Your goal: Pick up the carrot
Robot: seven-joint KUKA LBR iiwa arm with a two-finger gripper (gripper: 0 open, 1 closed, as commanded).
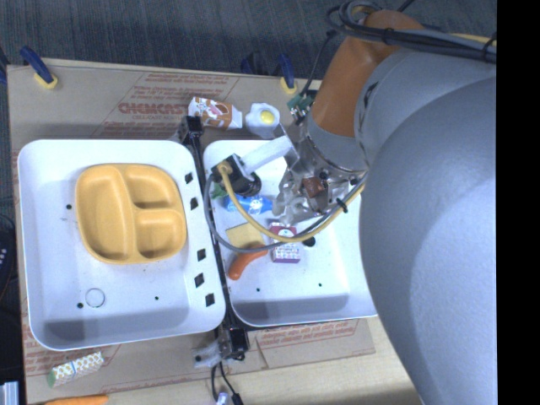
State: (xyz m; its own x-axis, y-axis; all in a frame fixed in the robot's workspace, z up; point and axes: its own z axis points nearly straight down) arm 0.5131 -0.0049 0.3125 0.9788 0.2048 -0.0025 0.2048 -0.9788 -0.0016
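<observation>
The carrot (244, 263) is a short orange piece lying in the right bin (291, 306), near its left wall and towards the front. My gripper (297, 199) hangs over the middle of that bin, up and to the right of the carrot and apart from it. Nothing shows between its fingers. The big grey arm with its orange band covers the right side of the bin.
Beside the carrot lie a pink-labelled packet (285, 254), a yellow flat piece (245, 236) and a blue item (254, 205). The left bin (42, 226) holds a yellow divided plate (131, 212). A small carton (211, 112) and a white-and-yellow item (264, 118) sit behind the bins.
</observation>
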